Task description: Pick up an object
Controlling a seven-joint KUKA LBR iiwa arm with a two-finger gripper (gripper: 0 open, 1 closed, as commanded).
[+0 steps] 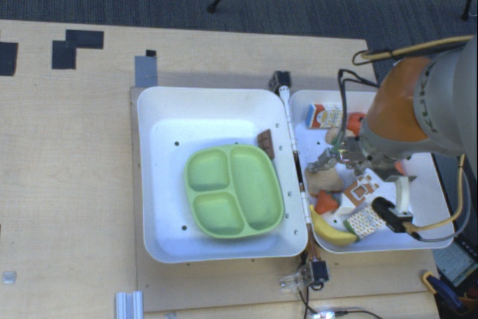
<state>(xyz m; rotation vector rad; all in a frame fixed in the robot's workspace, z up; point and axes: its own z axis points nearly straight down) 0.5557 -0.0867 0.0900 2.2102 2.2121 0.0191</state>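
1. The arm (448,104) reaches in from the right, and its pincer (334,158) hangs low over the left half of the right bin (429,183), close to the wall shared by the 2 bins.
2. Whether the pincer is wide or narrow cannot be told from this slanted view: the wrist and nearby clutter hide it. Nothing can be seen gripped in it.
3. The likeliest target is a tan lump (324,180) lying in the right bin just below the pincer tip. Whether the 2 touch is unclear.
4. Around the lump are a red piece (326,202) just in front of it, a banana (332,231) along the bin's near edge, and a patterned packet (364,221) beside the banana. A red and white carton (323,116) sits at the far end.
5. The left bin (160,160) holds a green divided plate (235,192) and a small brown piece (265,142) against its right wall, both well apart from the pincer.
6. Progress, as a judgement: the approach looks done, since the pincer is down among the things. The grasp itself is unconfirmed, and no thing is lifted off the bin floor.
7. Left to do: close on 1 thing, most plausibly the tan lump, and raise it clear of its neighbours. The crowding makes a slip or a 2-thing grab a fair risk.
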